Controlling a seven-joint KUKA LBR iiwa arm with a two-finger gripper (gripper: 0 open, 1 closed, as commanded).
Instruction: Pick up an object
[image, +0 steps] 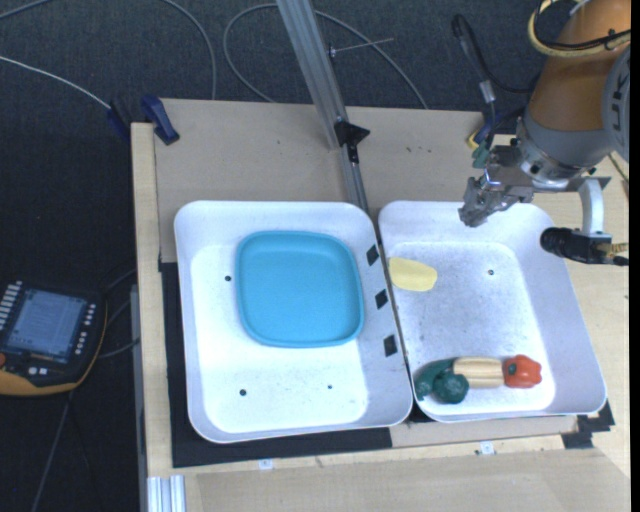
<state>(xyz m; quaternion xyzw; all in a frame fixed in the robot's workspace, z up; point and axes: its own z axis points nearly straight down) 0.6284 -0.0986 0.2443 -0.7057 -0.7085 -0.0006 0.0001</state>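
In the right bin (540, 300) a pale yellow piece (412, 274) lies near the left wall. Along the bin's front edge sit a dark green object (443, 384), a tan cylinder (478, 372) and a red object (521, 371), touching in a row. My gripper (482, 207) hangs over the bin's far edge, well above and behind these objects. Nothing is visible between its fingers.
The left bin (200, 300) holds a blue square plate (300, 288). A metal pole (325, 80) slants down to the gap between the bins. A black camera or clamp (575, 242) juts out at the right bin's right side. A handheld pendant (45, 330) lies at far left.
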